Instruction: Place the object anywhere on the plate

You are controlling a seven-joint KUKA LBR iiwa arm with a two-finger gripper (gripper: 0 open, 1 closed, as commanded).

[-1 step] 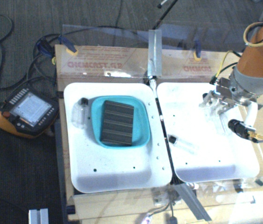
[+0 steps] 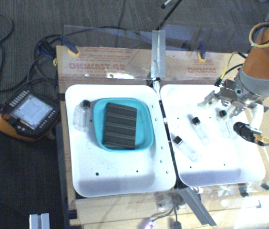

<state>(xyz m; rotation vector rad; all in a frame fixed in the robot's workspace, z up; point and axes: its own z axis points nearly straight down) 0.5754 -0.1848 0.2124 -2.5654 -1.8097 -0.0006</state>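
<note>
Plate (image 2: 146, 128) was the teal one in the left bin (image 2: 115, 175) — a dark ribbed block (image 2: 120, 125) lay on its middle. A clear vial (image 2: 81, 114) with a black cap sat just left of the plate, off its rim, on the bin floor. Right of the plate, across the divider, two more clear vials lay in the right bin (image 2: 220, 171) — one (image 2: 199, 128) further up, one (image 2: 185, 146) nearer the plate. Gripper (image 2: 226, 109) hung over that bin's far right edge, well away from the plate. Couldn't tell its state, nothing seen in it.
</note>
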